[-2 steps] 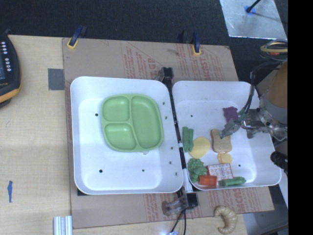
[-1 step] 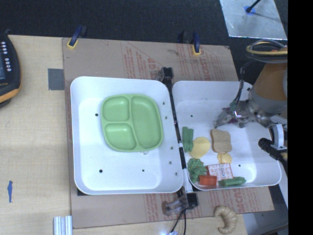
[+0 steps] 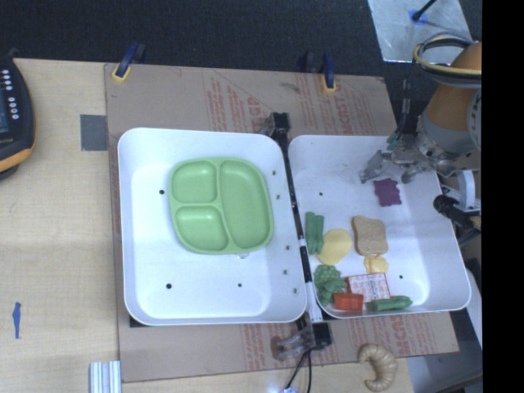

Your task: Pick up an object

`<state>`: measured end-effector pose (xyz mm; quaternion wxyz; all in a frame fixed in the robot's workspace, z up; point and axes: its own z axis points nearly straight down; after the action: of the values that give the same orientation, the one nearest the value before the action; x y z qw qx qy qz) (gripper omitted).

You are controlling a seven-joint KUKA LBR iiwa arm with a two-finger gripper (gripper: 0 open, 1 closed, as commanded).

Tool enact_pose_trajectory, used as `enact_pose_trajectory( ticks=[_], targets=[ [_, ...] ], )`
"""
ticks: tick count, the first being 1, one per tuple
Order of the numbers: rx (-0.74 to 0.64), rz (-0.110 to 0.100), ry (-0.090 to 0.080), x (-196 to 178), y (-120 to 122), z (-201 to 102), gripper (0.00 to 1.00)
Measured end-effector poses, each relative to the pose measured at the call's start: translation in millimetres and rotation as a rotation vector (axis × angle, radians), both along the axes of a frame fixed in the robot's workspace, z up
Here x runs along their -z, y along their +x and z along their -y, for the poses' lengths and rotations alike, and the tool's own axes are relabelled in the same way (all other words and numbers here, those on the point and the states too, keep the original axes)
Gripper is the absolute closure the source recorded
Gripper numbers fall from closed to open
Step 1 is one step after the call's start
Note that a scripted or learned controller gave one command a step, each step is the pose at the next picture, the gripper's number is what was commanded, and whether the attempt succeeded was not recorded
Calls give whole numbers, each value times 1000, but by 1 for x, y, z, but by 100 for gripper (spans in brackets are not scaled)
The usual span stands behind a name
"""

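The pincer [image 3: 393, 167] hangs low over the far part of the right bin [image 3: 442, 297], its fingers spread and nothing between them; the purple piece [image 3: 387, 191] lies just beside it on the near side, apart from the tips. To do this well, I judge the pincer should shift a little nearer so the spread fingers straddle that piece squarely, then drop straight down and close, since the bread slice [image 3: 370, 234] and yellow round [image 3: 335, 245] lie farther off.

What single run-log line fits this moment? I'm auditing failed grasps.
phase: approach | two-finger gripper: open, holding nothing, over right white bin | nearest: purple flat toy piece, just below fingers | green divided plate: left bin
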<state>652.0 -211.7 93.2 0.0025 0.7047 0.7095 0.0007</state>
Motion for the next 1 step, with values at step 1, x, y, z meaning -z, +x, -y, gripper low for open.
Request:
enact_pose_trajectory(
  ticks=[1],
  targets=[
    [3, -11, 2, 1, -27, 0, 0]
  ],
)
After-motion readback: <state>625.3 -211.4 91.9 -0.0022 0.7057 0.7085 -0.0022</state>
